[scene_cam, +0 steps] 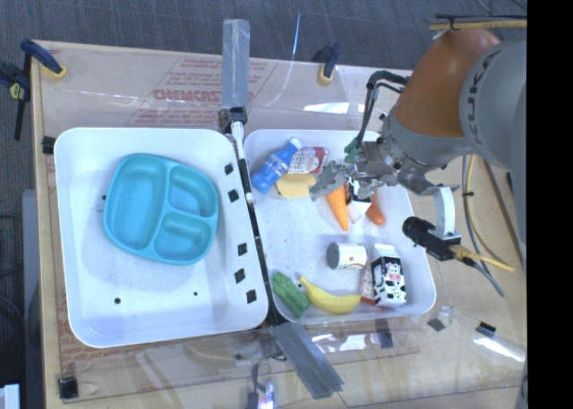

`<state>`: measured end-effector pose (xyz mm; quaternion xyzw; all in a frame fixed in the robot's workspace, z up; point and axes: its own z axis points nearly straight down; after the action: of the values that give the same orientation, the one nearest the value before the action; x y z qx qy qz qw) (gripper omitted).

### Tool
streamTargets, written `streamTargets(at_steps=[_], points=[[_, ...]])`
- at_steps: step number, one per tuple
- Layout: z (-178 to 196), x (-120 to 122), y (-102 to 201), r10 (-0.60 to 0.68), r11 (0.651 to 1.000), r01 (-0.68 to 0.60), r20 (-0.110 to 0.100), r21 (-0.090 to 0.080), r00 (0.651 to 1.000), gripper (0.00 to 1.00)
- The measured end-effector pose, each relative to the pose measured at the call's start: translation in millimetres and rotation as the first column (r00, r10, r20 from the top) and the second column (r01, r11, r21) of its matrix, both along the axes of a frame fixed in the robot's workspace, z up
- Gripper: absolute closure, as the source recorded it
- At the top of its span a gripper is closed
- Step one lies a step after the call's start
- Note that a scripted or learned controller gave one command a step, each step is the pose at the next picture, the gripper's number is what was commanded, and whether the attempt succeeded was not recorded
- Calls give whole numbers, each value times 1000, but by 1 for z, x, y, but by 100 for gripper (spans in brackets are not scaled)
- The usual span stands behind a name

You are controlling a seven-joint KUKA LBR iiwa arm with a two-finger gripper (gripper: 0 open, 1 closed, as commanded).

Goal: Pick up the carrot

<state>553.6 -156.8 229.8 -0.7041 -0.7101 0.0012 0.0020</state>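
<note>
The camera view looks down on a bench (107, 85) with two white bins side by side. The left bin (81, 291) holds a light blue divided plate (161, 208). The right bin (295, 246) holds a scatter of small things: a blue bottle (275, 166) lying tilted near the top, a yellow piece (295, 186) just beside it, a red-and-white packet (309, 159) behind that, a small can (346, 256) on its side near the middle, a black-and-white carton (387, 279) by the right wall, and a banana (329, 298) beside a green vegetable (288, 293) along the near wall.

The carrot (338, 208) is in the upper middle of the right bin, its narrow end pointing toward the near side. The grey arm with its orange band (443, 76) reaches in from the right, and the tool (338, 180) sits at the carrot's thick end. The carrot appears touching it or right under it, but whether the tool is wide, narrow or gripping the carrot cannot be told from this angle. Another orange piece (375, 213) lies just to the right of the carrot.
</note>
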Motion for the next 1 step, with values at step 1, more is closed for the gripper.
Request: streamTargets(at_steps=[1], points=[[-139, 19, -1, 29, 1000, -29, 1, -1, 1000, 0]])
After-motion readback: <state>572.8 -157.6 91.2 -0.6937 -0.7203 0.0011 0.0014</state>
